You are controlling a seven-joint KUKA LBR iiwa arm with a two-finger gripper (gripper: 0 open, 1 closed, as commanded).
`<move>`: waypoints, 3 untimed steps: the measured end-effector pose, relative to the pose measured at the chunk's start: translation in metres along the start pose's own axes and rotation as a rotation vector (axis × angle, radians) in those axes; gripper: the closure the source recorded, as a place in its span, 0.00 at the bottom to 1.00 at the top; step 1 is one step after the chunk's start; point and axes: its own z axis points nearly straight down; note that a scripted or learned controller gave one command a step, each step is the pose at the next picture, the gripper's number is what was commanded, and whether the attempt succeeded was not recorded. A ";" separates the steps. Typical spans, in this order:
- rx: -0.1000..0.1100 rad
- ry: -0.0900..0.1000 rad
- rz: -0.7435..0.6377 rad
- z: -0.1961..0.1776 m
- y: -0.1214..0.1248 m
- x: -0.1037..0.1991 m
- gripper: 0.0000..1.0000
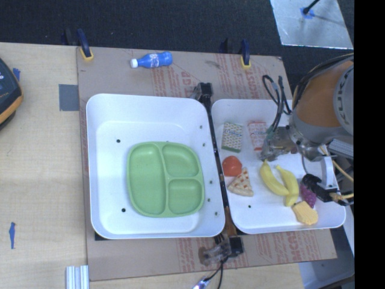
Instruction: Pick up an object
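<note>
The right bin (252, 221) holds a pair of yellow bananas (278, 182), a red tomato (231, 165), a pizza slice (242, 185), a green-patterned packet (232, 136), a pink packet (257, 134), a purple piece (308, 194) and a yellow piece (305, 214). My gripper (272, 151) hangs low over the right bin, just above the bananas' upper end and right of the pink packet. Its fingers are hard to make out against the wrist body.
The left bin (108, 125) bears a green divided plate (165, 178). A small blue bottle (152, 59) lies on the cardboard behind the bins. Clamps stand between the bins at front and back. A dark device sits at the far left edge.
</note>
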 end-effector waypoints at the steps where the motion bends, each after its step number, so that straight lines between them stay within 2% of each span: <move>1: 0.000 0.000 0.000 0.000 0.000 0.000 0.00; 2: -0.001 0.002 0.002 0.011 -0.054 0.009 0.00; 3: 0.001 0.001 -0.002 0.001 -0.054 0.008 1.00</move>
